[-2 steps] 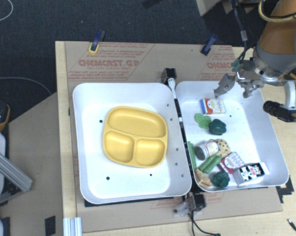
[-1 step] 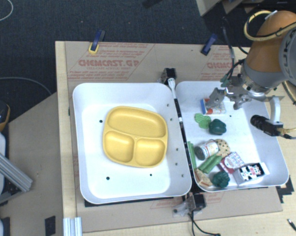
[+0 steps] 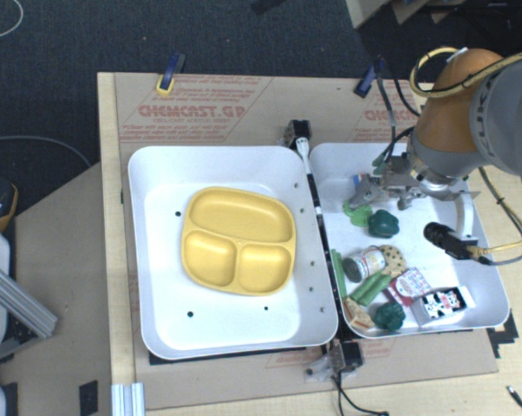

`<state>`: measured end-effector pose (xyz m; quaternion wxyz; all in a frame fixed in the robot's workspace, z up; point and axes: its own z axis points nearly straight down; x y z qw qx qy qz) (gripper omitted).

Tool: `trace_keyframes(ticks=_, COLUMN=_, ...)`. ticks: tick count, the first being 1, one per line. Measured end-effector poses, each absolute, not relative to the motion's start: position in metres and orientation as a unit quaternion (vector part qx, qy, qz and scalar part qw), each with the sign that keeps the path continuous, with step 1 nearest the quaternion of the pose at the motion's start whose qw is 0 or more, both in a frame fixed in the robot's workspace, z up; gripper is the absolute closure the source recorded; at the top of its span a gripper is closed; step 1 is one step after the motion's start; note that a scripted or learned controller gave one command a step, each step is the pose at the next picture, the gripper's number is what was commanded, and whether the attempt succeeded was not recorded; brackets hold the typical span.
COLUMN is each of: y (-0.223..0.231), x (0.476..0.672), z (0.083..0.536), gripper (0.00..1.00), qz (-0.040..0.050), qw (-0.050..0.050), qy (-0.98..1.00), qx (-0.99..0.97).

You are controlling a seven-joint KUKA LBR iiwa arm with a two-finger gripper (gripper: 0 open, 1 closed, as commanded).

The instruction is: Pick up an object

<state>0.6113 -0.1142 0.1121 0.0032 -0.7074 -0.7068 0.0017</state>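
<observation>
in the right bin (image 3: 495, 306), a dark green lump (image 3: 383, 224) lies just below the gripper (image 3: 384, 189), which hangs at the frame's right-centre, its finger state impossible to tell. a small jar (image 3: 368, 263), another green lump (image 3: 388, 316) and a black-and-white card (image 3: 441, 302) crowd the lower part. one yellow three-part tray (image 3: 239, 239) sits in the left bin (image 3: 148, 232).

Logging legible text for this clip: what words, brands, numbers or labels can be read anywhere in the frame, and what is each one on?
"CHEMCAST GP" in red, on the brown protective sheet covering the bench behind the left bin; smaller red lines beneath it are too blurred to read.
A second red print on the same sheet behind the right bin, partly hidden by cables: unreadable.
Black-and-white card in the right bin: markings too small to read.
Small jar label: blurred, unreadable.
</observation>
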Motion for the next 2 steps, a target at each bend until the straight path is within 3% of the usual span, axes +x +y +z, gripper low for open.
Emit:
trace_keyframes(ticks=1, y=-0.113, x=0.611, z=0.083, gripper=0.00, qz=0.0012, qw=0.003, qy=-0.707, qx=-0.707)
trace_keyframes(ticks=2, y=-0.114, x=0.612, z=0.096, gripper=1.00, qz=0.0000, qw=0.000, qy=-0.707, qx=-0.708)
